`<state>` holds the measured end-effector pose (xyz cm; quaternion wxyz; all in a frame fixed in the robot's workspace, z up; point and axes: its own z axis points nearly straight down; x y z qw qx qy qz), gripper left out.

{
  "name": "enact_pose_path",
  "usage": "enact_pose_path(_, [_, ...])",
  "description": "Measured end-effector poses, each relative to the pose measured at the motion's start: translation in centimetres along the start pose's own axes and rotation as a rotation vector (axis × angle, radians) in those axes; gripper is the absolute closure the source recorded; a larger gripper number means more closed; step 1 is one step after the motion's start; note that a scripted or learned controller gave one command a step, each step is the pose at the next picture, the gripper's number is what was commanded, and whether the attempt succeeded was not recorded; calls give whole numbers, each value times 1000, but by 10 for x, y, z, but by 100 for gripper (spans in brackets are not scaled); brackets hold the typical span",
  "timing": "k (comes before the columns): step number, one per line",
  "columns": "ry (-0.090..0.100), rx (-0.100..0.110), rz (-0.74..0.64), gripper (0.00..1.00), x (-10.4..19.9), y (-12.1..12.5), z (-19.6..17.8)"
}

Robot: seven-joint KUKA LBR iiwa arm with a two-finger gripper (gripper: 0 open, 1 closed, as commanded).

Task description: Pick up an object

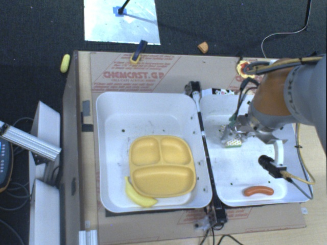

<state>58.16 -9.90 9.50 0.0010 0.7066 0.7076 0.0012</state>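
The gripper (228,135), grip state unclear, touches a small green-white object (233,143) just below it.

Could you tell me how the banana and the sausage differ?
The banana is yellow; the sausage is orange-red. The banana lies in the left bin, tucked against the yellow divided plate; the sausage lies alone near the right bin's front edge. Both are small, elongated and lying flat.

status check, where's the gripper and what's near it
Gripper low in right bin, at a small green-white object; no grasp confirmed. Sausage at bin's near edge, apart. Yellow tray and banana in left bin.
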Motion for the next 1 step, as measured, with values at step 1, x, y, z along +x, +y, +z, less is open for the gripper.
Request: enact_pose_path(1, [1, 0, -2, 100, 63, -40, -90])
